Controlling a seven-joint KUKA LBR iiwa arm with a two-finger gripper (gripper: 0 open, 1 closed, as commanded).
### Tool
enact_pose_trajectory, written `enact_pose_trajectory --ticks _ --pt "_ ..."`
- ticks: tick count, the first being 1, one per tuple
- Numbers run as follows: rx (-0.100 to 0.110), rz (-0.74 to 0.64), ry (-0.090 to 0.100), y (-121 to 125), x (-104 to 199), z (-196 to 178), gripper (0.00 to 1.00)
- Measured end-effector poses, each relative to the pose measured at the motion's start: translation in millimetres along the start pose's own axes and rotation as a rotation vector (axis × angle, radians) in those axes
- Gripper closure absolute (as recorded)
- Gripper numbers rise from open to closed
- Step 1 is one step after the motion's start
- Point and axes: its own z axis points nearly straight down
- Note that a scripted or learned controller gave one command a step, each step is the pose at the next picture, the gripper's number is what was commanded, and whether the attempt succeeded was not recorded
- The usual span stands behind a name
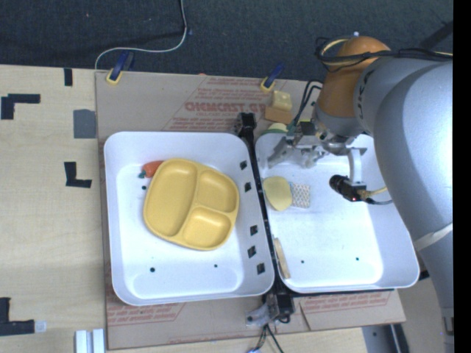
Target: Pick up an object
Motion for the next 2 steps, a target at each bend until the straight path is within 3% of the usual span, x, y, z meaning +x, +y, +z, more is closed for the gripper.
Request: enact_pose_trajectory --ticks 1,2 --pt "0.006 0.003 0.003 -55.7 -4.1 9.0 0.00" --pt "0.000 0.002 0.001 -78.2 -4.4 9.8 0.00"
